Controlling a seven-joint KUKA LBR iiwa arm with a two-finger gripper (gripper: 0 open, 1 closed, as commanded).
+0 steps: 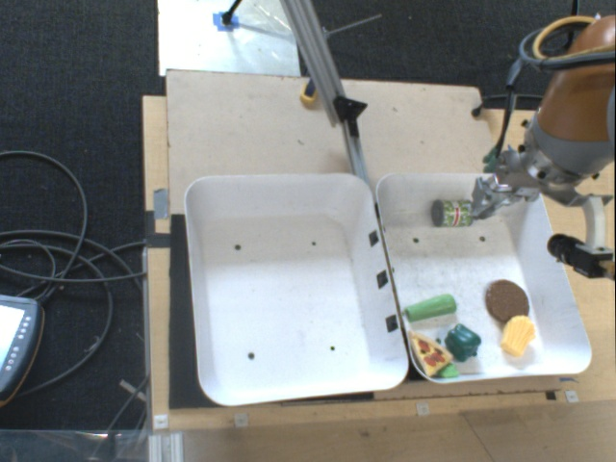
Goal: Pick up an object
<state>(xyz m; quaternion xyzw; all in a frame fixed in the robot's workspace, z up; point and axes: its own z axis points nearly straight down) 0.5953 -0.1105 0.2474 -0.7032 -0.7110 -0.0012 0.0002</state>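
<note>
Camera view: gripper (484, 198) low in right bin (553, 258), far end, fingers closed around end of green can (452, 213) lying on its side. Near end of same bin: green tube (429, 308), brown disc (506, 300), yellow piece (518, 335), green toy (463, 342), pizza slice (431, 352). Left bin (279, 287) beside it.

even overhead light; bins (289, 287) bright white; soft shadows; slightly grainy, mild blur

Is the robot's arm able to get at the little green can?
Probably yes. The end effector is already right beside the green can in the right bin, and nothing lies between them; the other toys sit lower down.
</note>
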